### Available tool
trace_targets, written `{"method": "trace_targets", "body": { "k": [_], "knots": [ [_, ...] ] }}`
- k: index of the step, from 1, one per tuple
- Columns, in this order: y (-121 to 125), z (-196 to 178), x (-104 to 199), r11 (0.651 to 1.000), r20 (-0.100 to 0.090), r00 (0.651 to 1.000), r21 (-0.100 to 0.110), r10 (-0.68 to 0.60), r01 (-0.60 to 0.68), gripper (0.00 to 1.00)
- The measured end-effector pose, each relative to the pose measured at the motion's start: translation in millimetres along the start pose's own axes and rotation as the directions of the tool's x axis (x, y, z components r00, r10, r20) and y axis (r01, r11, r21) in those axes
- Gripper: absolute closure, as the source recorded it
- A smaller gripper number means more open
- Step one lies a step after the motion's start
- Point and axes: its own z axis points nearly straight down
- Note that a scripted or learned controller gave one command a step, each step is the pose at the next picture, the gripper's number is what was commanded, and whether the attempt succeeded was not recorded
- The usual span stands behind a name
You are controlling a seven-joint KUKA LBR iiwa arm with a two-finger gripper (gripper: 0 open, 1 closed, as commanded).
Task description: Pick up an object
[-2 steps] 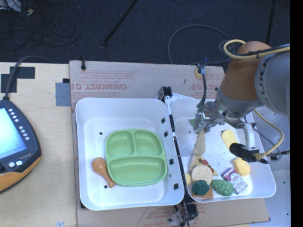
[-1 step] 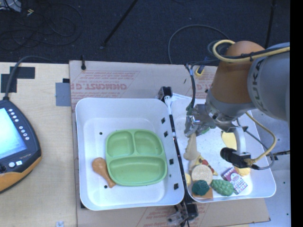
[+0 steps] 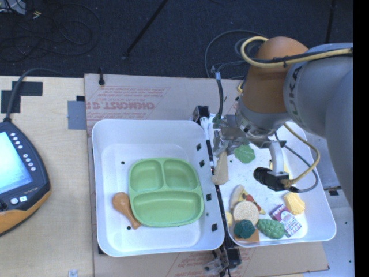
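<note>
Hand (image 3: 230,145) low over right bin (image 3: 323,227), upper-left corner; grip state cannot be told. Green toy leaf (image 3: 244,153) just beside it, long axis roughly left-right. Wooden desk (image 3: 52,224), dark carpet (image 3: 86,27) behind.

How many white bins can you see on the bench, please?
2. The left white bin holds a green divided plate and an orange spoon. The right white bin holds small toy foods; the arm covers part of it.
</note>
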Motion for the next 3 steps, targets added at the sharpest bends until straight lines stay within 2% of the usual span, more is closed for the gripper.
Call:
{"method": "trace_targets", "body": {
  "k": [1,2,3],
  "knots": [
    [4.7,31.1,31.4,1.0,0.001,1.0,0.005,0.002,-0.002,1.0],
    [-1.5,10.0,-17.3,1.0,0.002,1.0,0.001,0.007,-0.007,1.0],
    [11.8,30.8,41.7,1.0,0.001,1.0,0.002,-0.001,0.001,1.0]
  ]
}}
